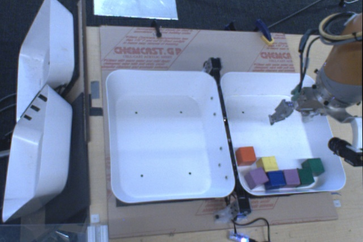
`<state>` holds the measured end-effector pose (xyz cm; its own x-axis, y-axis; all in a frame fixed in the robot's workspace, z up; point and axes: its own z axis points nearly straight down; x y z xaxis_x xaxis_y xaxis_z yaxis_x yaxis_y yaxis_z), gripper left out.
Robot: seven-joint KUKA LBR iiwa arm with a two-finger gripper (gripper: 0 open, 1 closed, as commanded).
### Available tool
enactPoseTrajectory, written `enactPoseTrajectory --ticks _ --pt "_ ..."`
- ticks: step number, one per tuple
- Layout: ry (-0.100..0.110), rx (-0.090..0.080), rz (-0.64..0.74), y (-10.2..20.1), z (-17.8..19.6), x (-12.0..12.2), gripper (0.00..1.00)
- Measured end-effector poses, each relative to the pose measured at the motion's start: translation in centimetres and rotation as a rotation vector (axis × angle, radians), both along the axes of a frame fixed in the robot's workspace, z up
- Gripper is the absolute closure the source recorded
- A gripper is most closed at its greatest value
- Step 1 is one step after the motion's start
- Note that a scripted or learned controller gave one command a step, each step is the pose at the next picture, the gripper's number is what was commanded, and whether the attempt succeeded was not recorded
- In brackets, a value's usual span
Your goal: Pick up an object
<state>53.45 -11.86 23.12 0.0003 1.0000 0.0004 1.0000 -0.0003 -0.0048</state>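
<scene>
Coloured blocks are gathered at the near edge of the right bin (317, 139): an orange block (245, 155), a yellow block (269, 164), a blue block (276, 178), two purple blocks (256, 177) and a green block (312, 167). The gripper (281, 112) is seen above the middle of that bin, well apart from the blocks, and nothing is held in it. Whether the jaws are spread or pressed together cannot be told.
</scene>
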Motion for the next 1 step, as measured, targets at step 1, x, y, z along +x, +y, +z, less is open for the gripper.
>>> enactPoseTrajectory --ticks 1 --pt "-0.006 -0.001 0.001 0.0 0.26 0.11 0.0"
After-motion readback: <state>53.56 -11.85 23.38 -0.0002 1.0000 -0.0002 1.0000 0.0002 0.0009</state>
